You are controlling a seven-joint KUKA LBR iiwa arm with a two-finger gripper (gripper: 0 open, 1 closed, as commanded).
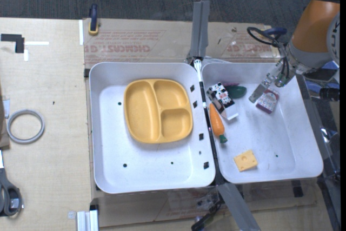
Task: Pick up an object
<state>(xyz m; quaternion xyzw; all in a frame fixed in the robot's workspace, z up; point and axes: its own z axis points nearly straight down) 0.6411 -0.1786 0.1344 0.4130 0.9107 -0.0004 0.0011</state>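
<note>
My gripper (263,94) hangs over the upper right part of the right bin (303,143), reaching in from the orange-banded arm at the top right. A small purple packet (268,102) sits right at its tip; whether it is gripped or lies on the bin floor is unclear. To the left in the same bin are a black-and-white spotted box (221,98), a dark green item (237,91) and an orange carrot (217,123). A yellow cheese wedge (245,160) lies near the bin's front.
The left bin (108,165) holds a yellow divided plate (158,111). A metal divider bar (199,35) runs between the bins at the back. On the wooden bench to the left lie a grey tape ring (24,126) and scissors (10,198).
</note>
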